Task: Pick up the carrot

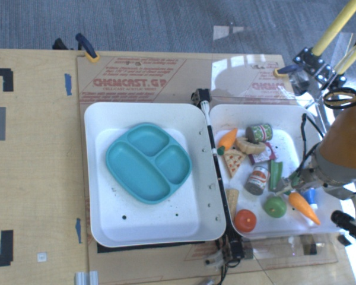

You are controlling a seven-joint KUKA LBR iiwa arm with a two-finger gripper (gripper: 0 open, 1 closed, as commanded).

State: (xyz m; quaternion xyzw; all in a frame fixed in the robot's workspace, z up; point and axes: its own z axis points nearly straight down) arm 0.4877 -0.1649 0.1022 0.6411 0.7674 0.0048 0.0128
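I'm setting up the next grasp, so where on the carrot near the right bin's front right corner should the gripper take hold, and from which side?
Grip the carrot across its thicker upper-left half, coming straight down from above. It lies flat and slanted, tapering toward the lower right, so closing across its width looks safest. The green apple sits close on its left, so keep the fingers off that side.

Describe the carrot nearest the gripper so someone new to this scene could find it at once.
Look in the right bin, the one crowded with toy food, and go to its lower right corner beside the gripper. The carrot lies there slanting, just right of a green apple. It is plain orange and longer than the other carrot by the divider.
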